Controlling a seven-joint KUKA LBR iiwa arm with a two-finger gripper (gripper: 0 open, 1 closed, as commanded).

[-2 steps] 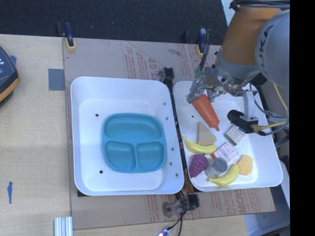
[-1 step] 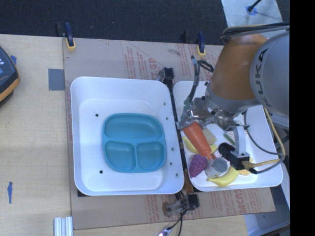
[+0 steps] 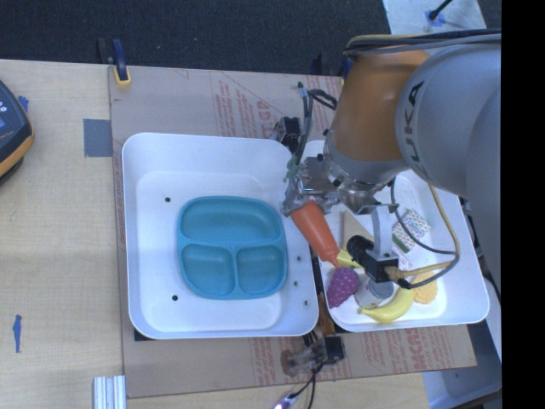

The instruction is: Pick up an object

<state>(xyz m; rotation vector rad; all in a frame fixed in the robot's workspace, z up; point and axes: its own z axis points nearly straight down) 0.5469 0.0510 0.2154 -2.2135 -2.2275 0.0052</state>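
The left bin point(image 3: 136, 228) is holding a blue divided tray point(image 3: 232, 247). At the divide between the bins, the gripper point(image 3: 305, 201) is gripping the top of an orange carrot point(image 3: 316, 231), which is hanging tilted over the right bin's point(image 3: 464, 301) edge. So the pick is looking largely done, though purple grapes point(image 3: 342, 285) and a banana point(image 3: 387, 309) are lying below.

Two bins point(image 3: 136, 228), one tray point(image 3: 232, 247), carrot point(image 3: 316, 232), banana point(image 3: 387, 310), grapes point(image 3: 342, 285).
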